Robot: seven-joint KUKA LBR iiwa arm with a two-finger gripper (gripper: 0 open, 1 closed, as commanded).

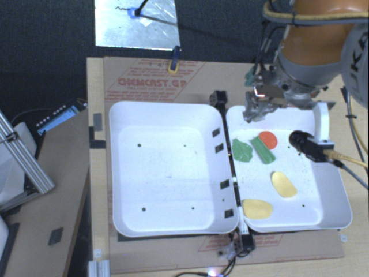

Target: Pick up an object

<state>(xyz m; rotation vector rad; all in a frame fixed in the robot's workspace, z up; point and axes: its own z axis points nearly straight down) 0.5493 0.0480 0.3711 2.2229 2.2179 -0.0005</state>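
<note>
On the tabletop (144,77), we see the end effector (255,113) above the right bin (334,206); whether it grips anything, we cannot tell.

We see a robotics lab bench: cardboard sheet (155,82) under two white bins (167,111), aluminium framing (20,154) at left, loose cables (346,160).

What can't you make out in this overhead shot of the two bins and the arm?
- Gripper: blurred and seen from above in the camera view, so its finger state is unreadable.
- Arm: cut off by the top and right edges.
- Right bin: its far rim is hidden behind the arm's wrist.
- Green pieces and orange disc: too small to identify; they overlap.
- Two yellow pieces: shape visible, identity unclear.
</note>
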